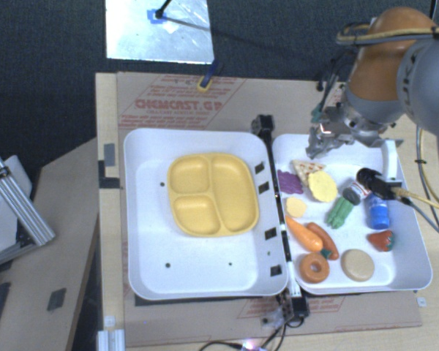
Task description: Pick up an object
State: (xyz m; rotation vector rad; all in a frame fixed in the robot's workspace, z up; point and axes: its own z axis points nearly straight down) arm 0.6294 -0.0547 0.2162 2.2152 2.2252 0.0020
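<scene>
The left bin holds a yellow divided plate, which lies flat near its centre. The right bin holds the candidate objects, all resting on its floor: a purple piece, a pizza slice, a yellow lemon-like piece, a carrot, a doughnut, a green piece, a beige round, a blue can and a strawberry. The gripper hangs at the bin's far edge, just above the pizza slice. Gripper state: cannot be determined from this view. No object is seen between its tips. Assessment: the approach is under way; grasp and lift are not yet done
</scene>
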